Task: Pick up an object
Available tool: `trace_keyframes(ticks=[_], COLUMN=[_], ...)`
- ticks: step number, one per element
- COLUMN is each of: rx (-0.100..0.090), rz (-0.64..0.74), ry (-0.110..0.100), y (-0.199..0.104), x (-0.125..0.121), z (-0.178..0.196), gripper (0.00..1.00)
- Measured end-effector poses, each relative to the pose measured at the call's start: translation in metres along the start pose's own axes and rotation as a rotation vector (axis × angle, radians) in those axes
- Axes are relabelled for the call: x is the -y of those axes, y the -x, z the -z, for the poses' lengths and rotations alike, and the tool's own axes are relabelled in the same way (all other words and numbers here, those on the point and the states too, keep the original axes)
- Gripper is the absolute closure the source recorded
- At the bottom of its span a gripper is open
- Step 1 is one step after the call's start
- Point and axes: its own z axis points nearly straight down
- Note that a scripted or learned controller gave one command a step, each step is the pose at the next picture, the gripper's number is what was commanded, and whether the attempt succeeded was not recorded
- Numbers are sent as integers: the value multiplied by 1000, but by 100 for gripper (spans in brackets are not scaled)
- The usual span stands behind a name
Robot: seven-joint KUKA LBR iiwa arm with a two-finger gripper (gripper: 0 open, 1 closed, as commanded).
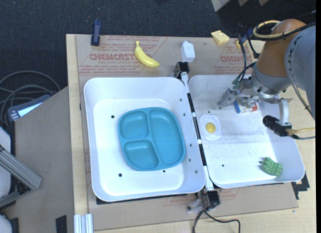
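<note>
While the grey arm's gripper [239,100] hangs over the right shallow white bin [291,152], we cannot tell its state; a fried-egg toy [210,127] lies near.

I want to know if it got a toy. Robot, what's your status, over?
Gripper low in right bin. Fried egg toy, green toy lie free. Nothing in the way.

A divided tray [150,138] lay in the left bin [95,101]. In the right bin [291,151] sat a toy egg [210,127] near the divider and a small toy [271,166] at the front right corner. A banana [145,56] rested on the desk [115,51] behind the left bin.
</note>
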Motion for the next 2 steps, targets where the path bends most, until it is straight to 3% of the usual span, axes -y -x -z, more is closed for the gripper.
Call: trace_keyframes(ticks=[1,2], rx=[-3,-5], rz=[0,0], ry=[-4,-9], y=[29,27], x=[0,16], z=[51,21], gripper=[0,0])
